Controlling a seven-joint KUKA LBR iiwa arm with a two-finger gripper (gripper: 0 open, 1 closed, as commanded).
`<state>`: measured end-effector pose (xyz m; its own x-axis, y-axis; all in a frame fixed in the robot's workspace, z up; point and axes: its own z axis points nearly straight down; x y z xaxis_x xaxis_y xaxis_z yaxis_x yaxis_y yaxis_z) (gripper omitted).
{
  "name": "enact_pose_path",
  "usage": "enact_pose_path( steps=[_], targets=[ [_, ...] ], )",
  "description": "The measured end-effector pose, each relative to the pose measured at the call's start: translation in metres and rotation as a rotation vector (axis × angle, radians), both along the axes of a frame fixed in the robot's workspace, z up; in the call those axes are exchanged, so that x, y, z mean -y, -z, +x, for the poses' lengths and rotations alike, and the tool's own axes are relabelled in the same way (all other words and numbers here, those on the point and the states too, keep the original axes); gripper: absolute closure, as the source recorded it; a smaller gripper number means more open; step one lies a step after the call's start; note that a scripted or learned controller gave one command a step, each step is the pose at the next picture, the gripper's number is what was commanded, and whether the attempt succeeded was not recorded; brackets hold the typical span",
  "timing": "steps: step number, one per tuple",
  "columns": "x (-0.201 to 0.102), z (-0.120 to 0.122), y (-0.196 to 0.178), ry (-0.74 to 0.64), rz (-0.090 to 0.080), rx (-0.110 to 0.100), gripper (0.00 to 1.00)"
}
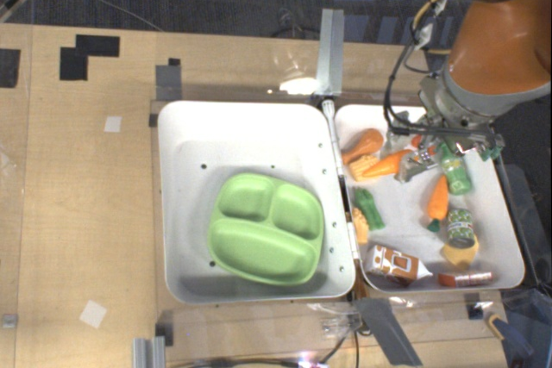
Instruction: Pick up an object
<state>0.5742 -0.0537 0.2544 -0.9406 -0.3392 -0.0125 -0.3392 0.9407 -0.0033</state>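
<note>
As the pincer [420, 158] sits among crowded toys by the orange carrot [387, 165], seemingly spread, it may nudge neighbours and miss

A light green plate [266, 228] lies in a white bin [181, 185]; right of it, orange carrots [438, 199] and a brown carton [395, 265].

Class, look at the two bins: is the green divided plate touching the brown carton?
Apart. The camera view shows the green plate lying in the left bin, while the brown carton lies in the right bin, with the bin walls between them.
</note>
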Motion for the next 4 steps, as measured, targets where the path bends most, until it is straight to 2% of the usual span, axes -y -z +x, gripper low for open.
enact_pose_path(
  steps=[1, 2, 3, 4],
  targets=[
    [-0.041, 0.061, -0.005, 0.038, 0.003, -0.002, 1.00],
    [0.009, 0.082, -0.045, 0.516, 0.005, -0.001, 1.00],
    [-0.061, 0.060, 0.000, 0.594, 0.007, -0.009, 1.00],
    [-0.058, 0.063, -0.014, 0.594, 0.010, 0.004, 1.00]
  ],
)
